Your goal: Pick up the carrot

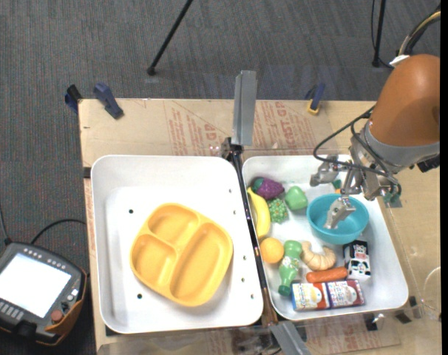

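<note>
You have nothing lifted yet. In the right bin [392, 261], the gripper [341, 211] hangs over the blue bowl [338, 220], jaws a little apart and empty. The carrot [327, 275] lies flat nearer the front, just beside the croissant [319, 257], untouched.

Grey arm [401, 146] w/ orange band

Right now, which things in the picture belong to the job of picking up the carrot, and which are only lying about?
For the job:
- carrot, lying in the right bin
- tool, above the blue bowl

Only lying about:
- yellow divided plate in the left bin
- banana
- orange
- croissant
- two juice boxes
</note>
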Controlling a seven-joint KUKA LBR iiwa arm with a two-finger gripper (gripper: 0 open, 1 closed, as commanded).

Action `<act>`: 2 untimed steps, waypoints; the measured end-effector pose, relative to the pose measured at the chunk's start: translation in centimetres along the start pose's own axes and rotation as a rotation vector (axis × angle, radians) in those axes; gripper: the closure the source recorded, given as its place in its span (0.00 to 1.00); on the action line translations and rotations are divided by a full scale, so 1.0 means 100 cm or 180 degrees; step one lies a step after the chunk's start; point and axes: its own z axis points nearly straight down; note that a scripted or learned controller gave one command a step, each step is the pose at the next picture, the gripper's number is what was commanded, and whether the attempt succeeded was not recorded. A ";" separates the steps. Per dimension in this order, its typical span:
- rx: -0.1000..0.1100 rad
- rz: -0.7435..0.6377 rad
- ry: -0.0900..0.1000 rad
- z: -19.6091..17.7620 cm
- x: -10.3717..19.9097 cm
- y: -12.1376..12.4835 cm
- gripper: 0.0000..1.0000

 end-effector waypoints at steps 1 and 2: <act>0.0006 0.0337 -0.0075 0.096 0.020 0.035 0.00; 0.0006 0.0251 -0.0022 0.074 -0.025 -0.016 0.00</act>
